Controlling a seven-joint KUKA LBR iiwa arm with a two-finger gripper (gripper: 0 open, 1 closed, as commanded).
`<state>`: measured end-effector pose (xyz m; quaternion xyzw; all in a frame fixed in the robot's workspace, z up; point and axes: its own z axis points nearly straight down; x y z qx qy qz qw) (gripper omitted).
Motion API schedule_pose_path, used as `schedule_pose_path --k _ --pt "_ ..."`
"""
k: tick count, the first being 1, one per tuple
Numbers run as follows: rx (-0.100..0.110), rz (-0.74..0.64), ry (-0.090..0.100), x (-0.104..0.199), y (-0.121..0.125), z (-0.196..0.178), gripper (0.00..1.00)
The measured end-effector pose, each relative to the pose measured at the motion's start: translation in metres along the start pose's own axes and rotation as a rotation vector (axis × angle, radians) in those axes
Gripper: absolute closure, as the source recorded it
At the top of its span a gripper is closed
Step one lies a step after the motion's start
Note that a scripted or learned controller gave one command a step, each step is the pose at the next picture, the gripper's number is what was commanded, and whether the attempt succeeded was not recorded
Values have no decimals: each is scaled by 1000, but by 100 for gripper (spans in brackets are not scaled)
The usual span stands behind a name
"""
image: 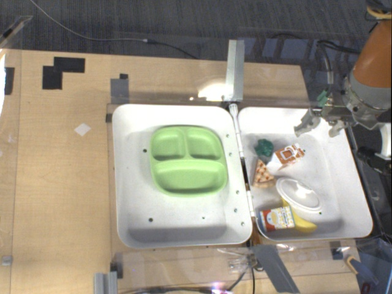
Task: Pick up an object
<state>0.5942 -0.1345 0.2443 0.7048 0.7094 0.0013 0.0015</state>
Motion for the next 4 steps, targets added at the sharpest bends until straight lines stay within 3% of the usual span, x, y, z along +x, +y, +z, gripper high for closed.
schedule_pose_path --k 1,2,3,4 --pt "0 37 1 61 -36 -4 0" --pt "-11 45 -1 51 -39 139 0" --pt "-12 199 2 36 35 148 0" --pt "70 226 3 38 62 147 0"
